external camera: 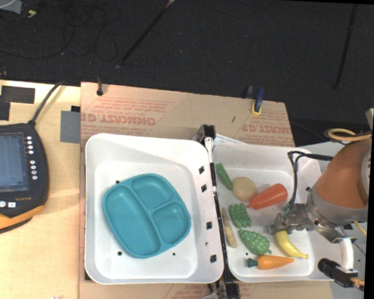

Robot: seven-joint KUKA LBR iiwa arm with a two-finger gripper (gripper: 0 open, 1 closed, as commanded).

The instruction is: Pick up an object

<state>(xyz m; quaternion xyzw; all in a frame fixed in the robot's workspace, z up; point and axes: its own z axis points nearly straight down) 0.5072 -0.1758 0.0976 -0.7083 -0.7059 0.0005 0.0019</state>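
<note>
The right bin holds toy foods: a green pod, a beige round piece, a red pepper, a green ridged piece, a bumpy green piece, a carrot, a yellow banana and a tan stick. My gripper reaches in from the right, low over the bin, right above the banana's upper end and just below the red pepper. The arm's grey and orange wrist stands over the bin's right side.
The left bin carries a blue divided plate. A black divider runs between the bins. A teach pendant lies on the bench at far left. Cardboard lies behind the bins.
</note>
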